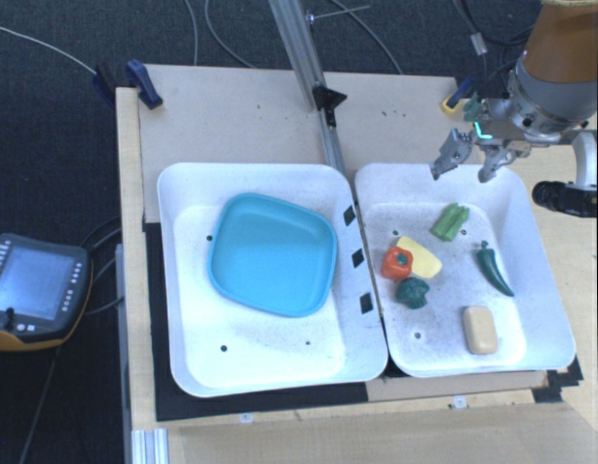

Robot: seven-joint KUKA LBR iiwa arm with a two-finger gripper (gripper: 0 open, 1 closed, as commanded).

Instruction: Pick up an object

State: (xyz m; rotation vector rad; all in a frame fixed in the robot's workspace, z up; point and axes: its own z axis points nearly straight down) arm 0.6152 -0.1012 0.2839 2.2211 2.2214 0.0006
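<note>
jaws spread and bare, the gripper [469, 160] hangs over the far rim of the right bin [545, 288], with nothing between its fingers.

we take the small green block [451, 221] just below and in front of the gripper as the likeliest pick: it looks light, stiff and ridged, best pinched across its narrow sides. further from the gripper lie a dark green pepper [493, 269], a red-and-yellow toy [408, 261], a teal lump [412, 294] and a tan bar [480, 329], probably smooth and apt to slip. well left of the gripper, a blue plate [272, 253] sits in the left bin [183, 356].
</note>
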